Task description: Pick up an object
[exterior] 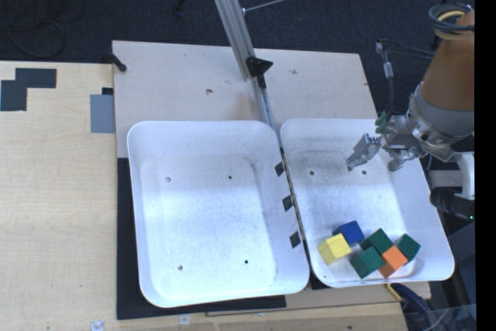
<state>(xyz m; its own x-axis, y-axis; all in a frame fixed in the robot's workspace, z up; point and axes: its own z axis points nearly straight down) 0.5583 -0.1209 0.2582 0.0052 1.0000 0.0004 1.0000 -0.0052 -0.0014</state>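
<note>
Blocks sit clustered in the near corner of the right bin (325,143): a yellow cube (335,247), a blue cube (350,232) touching it from behind, three dark green blocks (379,239) bunched beside those, and an orange block (394,256) wedged among the greens. They all look like small hard-edged cubes with matte painted faces, lying at mixed angles, several touching one another. From my seat I see the gripper (380,154) hanging over the far half of that same bin, well apart from the pile, with two metal fingers (359,153) splayed apart and nothing between them. Above it the arm (448,81) shows its orange band and grey wrist.

Both bins are shallow white trays with rounded corners and speckled floors. The left bin (147,167) lies against the right one, joined along the shared edge by small black clips (288,202). A ribbed aluminium rail (231,21) slants up from the seam between the bins toward the back. The bench (186,81) under them is pale board, with a light wooden surface (54,190) on the left carrying dark grey patches.
</note>
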